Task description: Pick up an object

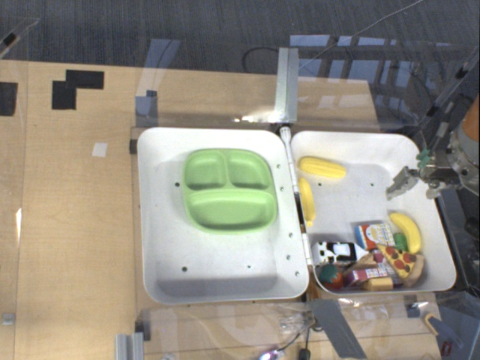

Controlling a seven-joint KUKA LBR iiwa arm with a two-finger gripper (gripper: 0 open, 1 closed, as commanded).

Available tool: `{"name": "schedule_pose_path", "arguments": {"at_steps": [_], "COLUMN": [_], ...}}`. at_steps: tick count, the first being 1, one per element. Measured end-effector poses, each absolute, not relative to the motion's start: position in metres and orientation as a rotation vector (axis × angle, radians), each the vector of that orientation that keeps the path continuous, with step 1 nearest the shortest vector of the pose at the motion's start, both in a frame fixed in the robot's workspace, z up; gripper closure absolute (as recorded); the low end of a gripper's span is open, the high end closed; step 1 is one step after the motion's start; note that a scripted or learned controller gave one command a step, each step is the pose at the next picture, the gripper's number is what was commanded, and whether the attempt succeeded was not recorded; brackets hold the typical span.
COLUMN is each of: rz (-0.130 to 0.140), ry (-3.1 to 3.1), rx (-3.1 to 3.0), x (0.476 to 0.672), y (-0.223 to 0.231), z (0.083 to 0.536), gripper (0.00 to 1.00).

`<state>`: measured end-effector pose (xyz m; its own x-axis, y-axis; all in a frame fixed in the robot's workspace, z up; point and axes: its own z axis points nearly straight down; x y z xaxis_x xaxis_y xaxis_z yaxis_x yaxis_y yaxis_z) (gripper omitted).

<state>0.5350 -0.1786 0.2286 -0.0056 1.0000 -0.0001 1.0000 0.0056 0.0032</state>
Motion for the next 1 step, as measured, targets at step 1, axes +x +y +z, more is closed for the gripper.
{"name": "schedule_pose_path", "arguments": {"at_steps": [1], "rz": [0.019], "ry": [2.305], "rx": [2.12], "x": [0.5115], "y": [-0.1894], "z": [0.1109], "gripper": [0.0]}}
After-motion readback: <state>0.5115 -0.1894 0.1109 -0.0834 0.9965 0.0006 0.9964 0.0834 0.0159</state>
